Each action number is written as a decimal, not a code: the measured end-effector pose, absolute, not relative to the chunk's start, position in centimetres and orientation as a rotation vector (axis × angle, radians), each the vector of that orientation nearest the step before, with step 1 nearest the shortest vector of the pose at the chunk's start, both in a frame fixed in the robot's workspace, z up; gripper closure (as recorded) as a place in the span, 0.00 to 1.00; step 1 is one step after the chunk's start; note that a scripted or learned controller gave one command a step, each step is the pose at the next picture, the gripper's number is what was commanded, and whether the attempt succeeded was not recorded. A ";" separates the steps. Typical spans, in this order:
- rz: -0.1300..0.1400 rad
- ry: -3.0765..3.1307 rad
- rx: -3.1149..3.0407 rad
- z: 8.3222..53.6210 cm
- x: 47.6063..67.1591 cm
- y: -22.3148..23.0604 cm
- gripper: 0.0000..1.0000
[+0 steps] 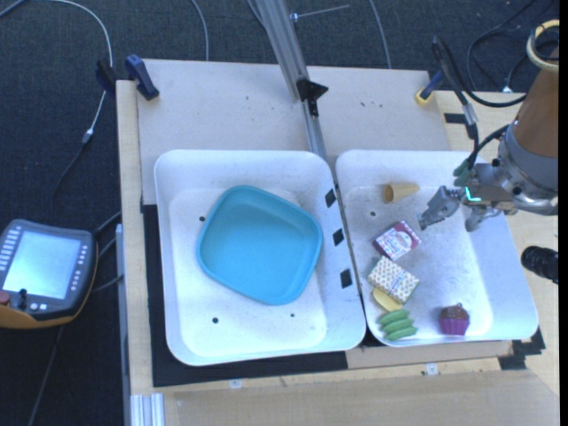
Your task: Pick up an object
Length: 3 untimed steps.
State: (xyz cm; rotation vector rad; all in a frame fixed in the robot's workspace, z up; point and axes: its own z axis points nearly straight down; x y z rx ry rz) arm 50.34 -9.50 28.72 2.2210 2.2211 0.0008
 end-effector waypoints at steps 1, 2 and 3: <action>0.001 2.221 2.221 28.7 50.3 -9.5 0.00; -0.003 2.224 2.222 24.4 50.4 -9.0 0.00; -0.003 2.223 2.223 20.2 50.2 -9.0 0.00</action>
